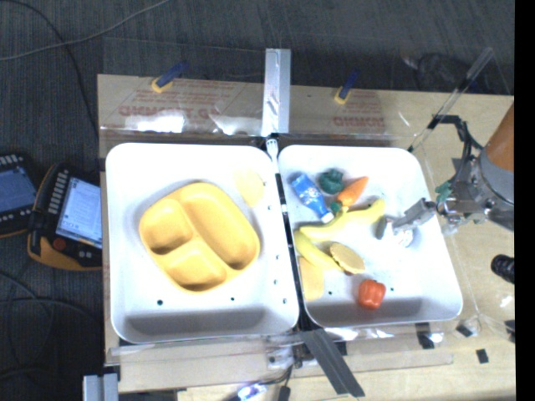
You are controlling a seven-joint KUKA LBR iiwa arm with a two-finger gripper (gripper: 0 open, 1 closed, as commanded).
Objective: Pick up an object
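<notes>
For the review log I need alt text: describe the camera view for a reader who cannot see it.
A grey robot arm's claw hangs over the right shallow white bin, beside a yellow plastic banana, an orange carrot toy, a blue packet and a small red tomato-like toy. The left shallow white bin holds a yellow three-compartment plastic tray.

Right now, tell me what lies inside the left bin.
The left bin holds one yellow divided tray with three bare compartments. The bin floor under the tray is covered, so anything beneath it stays hidden.
</notes>
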